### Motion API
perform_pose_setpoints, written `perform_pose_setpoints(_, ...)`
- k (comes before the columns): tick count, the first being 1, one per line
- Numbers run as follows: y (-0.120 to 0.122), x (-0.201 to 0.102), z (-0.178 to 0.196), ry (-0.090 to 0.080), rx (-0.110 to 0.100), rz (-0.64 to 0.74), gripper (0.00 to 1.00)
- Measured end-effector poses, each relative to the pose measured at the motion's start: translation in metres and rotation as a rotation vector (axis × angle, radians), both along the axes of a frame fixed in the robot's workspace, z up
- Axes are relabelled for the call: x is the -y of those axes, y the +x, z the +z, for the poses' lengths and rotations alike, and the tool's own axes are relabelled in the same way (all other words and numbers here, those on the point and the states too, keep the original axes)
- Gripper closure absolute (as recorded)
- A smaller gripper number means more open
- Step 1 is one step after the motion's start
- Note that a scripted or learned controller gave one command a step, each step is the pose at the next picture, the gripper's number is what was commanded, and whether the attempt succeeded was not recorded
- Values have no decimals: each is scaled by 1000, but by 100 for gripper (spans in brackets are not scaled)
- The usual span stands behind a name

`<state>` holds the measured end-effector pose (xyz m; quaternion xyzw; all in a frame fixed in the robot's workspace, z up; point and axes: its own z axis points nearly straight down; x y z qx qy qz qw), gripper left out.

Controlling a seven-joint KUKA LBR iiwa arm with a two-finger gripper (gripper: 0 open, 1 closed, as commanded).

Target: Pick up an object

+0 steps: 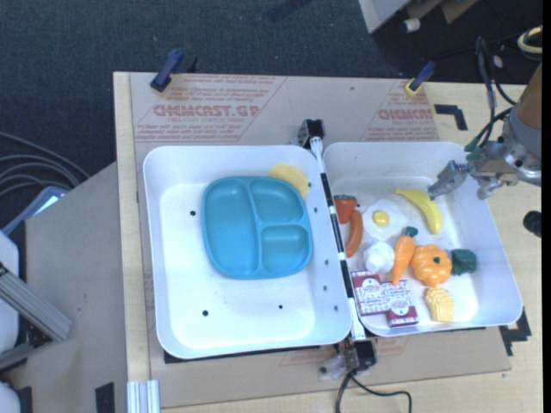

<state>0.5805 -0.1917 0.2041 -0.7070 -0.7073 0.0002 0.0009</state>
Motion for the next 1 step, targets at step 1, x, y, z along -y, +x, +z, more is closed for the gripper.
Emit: perform_pose_setpoints(1,9,-15,-119,0,2,0,0)
